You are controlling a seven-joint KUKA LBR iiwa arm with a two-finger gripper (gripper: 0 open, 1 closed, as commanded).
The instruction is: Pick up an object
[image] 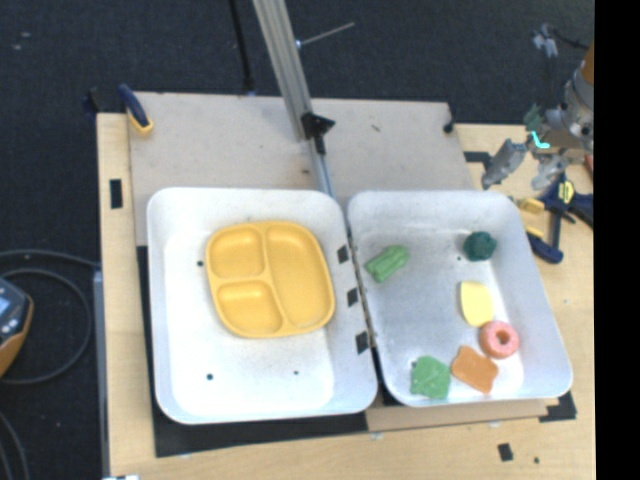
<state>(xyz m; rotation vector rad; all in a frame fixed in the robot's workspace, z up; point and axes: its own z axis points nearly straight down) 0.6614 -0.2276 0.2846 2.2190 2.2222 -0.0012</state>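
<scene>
The right bin (420, 218) holds several toy foods: a light green piece (386, 262), a dark green ball (479, 245), a yellow piece (477, 303), a pink donut (499, 339), an orange piece (474, 369) and a green piece (431, 377). My gripper (522, 166) hangs over the bench just beyond the bin's back right corner, up and to the right of the dark green ball. Its two fingers are spread apart, so it is open with nothing between them.
A yellow divided plate (270, 278) lies in the left bin (180, 368). A metal post (285, 58) rises behind the seam between the bins. Blue clamps (555, 223) sit at the bench's right edge, close under the gripper.
</scene>
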